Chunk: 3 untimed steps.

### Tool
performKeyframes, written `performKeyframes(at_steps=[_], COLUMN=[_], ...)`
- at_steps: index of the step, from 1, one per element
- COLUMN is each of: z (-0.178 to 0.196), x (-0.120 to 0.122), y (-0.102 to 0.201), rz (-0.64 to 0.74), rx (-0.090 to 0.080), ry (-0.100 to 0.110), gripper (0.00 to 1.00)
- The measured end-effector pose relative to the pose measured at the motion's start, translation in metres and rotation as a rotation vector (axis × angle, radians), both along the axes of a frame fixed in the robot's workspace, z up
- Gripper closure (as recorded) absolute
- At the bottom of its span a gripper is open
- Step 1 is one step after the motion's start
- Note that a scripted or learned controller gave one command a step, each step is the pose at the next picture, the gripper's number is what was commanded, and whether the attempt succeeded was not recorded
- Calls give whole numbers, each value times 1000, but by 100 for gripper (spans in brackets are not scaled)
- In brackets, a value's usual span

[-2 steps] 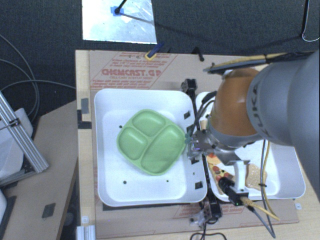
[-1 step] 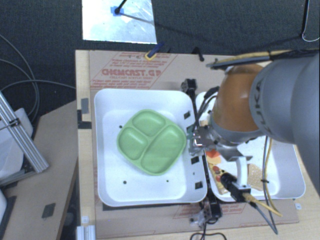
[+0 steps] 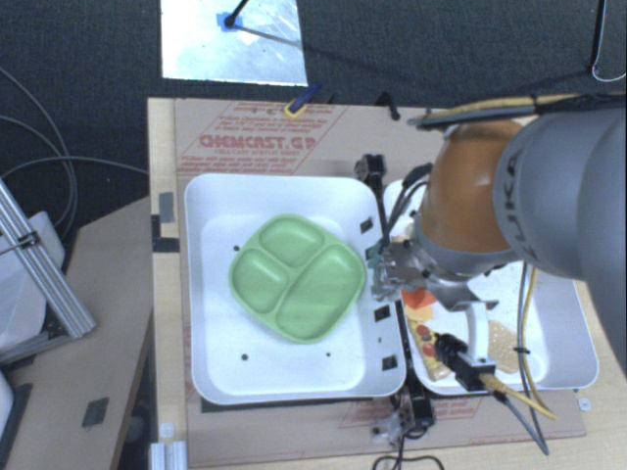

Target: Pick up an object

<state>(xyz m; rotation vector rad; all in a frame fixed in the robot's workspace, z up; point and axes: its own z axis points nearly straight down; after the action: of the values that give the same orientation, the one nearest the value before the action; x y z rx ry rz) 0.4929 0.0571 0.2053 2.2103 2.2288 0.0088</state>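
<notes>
A green divided plate [image 3: 299, 277] lies in the middle of the left bin [image 3: 211, 360]. My arm's orange band and grey wrist hang over the right bin [image 3: 568, 360] and hide most of it. The gripper [image 3: 390, 270] sits low at the right bin's left wall, close to the divide between the bins. Just right of it and below, an orange and red piece [image 3: 421, 300] peeks out. A pizza-like slice [image 3: 431, 346] lies nearer the front edge, and a tan flat item [image 3: 503, 339] rests to its right.
Both bins stand on a printed cardboard sheet [image 3: 265, 135]. A shiny square sheet [image 3: 235, 27] lies on the dark floor behind. An aluminium frame [image 3: 39, 282] stands at the left. A yellow cable [image 3: 524, 390] trails from the arm over the right bin's front rim.
</notes>
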Motion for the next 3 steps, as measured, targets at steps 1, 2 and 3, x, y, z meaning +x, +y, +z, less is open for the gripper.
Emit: performKeyframes(at_steps=[1, 2, 3], z=[153, 60, 3], x=[-4, -7, -7], y=[-14, -64, -8], rz=[-4, -13, 0], rx=[1, -4, 0], ry=[-14, 10, 11], gripper=[100, 100, 100])
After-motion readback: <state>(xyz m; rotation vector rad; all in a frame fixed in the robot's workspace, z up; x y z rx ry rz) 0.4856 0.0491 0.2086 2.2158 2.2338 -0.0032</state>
